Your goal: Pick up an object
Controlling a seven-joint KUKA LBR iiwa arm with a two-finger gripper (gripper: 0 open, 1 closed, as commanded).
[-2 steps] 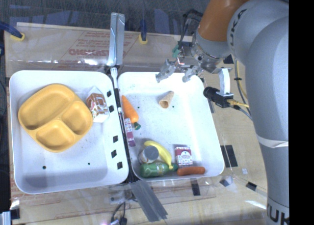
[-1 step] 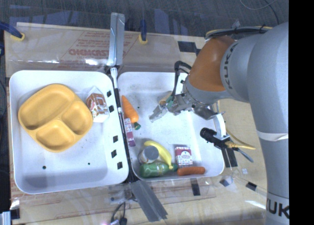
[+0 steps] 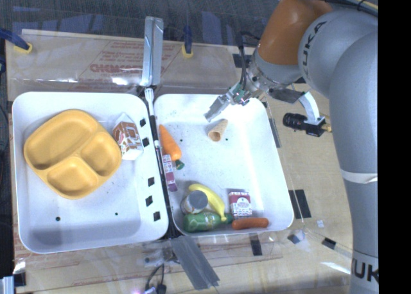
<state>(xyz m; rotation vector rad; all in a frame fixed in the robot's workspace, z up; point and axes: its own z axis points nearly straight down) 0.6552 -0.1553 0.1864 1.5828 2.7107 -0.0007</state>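
Tan cone (image 3: 218,130) just below jaws; apart | jaws' state: cannot tell

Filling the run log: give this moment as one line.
arm: over right bin | gripper: above ice cream cone, holding nothing visible | left bin: yellow tray, carton

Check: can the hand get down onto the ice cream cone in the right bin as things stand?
Probably yes. The hand hovers just up-left of the ice cream cone, which lies alone on bare bin floor; the carrot lies well off to its left.
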